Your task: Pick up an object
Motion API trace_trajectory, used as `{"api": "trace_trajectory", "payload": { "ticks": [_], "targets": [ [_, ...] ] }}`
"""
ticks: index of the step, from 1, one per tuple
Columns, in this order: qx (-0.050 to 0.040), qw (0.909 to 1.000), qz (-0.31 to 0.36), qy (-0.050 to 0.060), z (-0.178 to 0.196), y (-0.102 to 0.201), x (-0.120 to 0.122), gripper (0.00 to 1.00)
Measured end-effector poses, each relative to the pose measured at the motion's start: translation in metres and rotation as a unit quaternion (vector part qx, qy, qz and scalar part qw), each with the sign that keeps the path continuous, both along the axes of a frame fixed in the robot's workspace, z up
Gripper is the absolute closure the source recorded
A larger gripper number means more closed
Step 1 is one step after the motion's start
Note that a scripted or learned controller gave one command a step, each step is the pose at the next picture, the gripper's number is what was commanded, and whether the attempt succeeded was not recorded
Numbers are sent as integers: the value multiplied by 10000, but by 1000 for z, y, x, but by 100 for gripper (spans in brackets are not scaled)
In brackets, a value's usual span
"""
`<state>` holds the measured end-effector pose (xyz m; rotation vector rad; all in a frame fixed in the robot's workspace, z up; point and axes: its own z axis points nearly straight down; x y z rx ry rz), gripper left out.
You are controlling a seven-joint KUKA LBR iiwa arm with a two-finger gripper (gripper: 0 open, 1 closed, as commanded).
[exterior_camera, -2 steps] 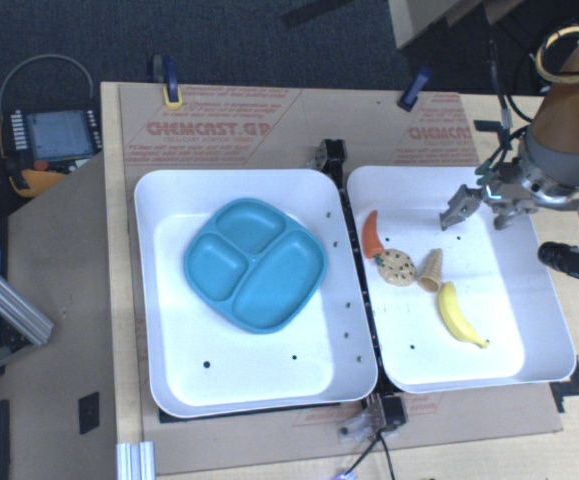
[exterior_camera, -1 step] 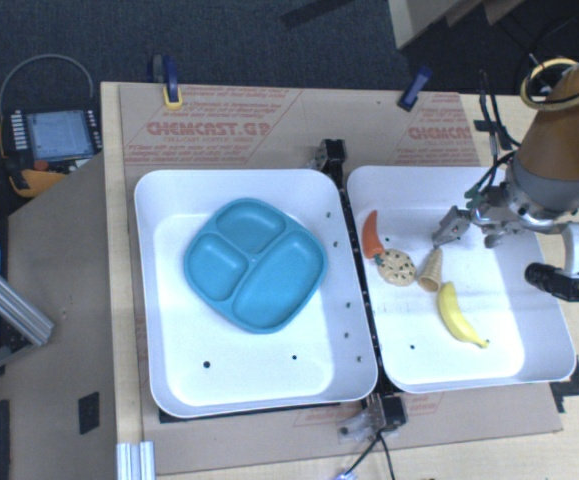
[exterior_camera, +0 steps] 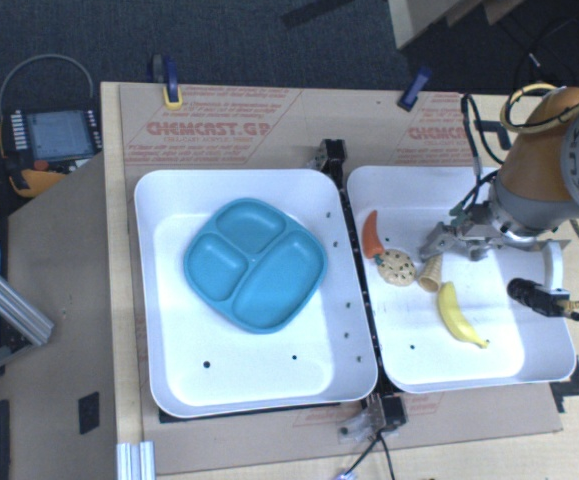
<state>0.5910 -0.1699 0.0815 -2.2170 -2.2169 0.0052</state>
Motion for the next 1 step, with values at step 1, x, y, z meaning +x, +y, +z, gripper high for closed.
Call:
{"api": "trace_trajectory", "payload": {
  "ticks": [1],
  "targets": [
    [-12, 10000, -2, -35, 14, 0, 2, 100]
  ]
}}
